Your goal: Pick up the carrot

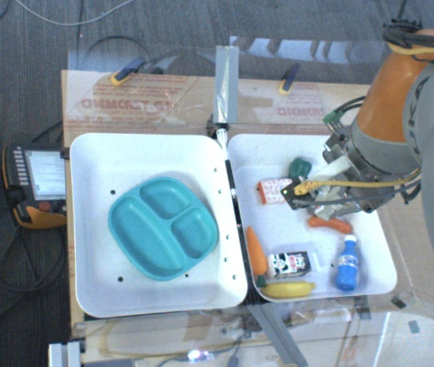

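Note:
The carrot [256, 252] is a long orange piece lying along the left wall of the right bin [241, 205], its tip pointing toward the front edge. My gripper [325, 205] hangs over the middle of the right bin, to the right of the carrot and well apart from it. A second, smaller orange-red elongated thing [329, 222] lies directly under the gripper, partly hidden by it.
The right bin also holds a green item [301, 167], a red and white box [271, 190], a small black and white carton [288, 264], a yellow banana [287, 288] and a blue bottle [346, 264]. A teal divided plate [163, 226] lies in the left bin [95, 159].

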You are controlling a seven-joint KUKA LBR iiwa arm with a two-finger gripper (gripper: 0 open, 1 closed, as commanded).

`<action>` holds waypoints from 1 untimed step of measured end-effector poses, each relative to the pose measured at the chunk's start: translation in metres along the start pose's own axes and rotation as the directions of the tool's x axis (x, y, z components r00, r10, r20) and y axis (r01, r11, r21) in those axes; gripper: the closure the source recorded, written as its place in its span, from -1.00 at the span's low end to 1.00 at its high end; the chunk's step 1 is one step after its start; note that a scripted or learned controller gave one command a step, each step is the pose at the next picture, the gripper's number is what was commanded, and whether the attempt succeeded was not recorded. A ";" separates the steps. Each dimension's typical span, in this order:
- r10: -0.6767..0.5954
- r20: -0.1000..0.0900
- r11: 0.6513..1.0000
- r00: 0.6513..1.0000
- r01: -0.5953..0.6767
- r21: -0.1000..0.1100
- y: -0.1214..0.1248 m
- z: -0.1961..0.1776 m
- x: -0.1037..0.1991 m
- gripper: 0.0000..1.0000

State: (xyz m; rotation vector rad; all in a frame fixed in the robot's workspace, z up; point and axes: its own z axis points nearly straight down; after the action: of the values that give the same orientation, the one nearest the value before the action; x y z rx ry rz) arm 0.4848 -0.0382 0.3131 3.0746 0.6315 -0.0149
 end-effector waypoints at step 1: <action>-0.440 -0.001 0.898 0.898 0.440 0.004 0.013 0.045 -0.006 1.00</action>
State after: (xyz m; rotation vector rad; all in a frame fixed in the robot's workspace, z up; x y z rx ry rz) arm 0.4841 -0.0522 0.2686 2.8578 1.3125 -0.0160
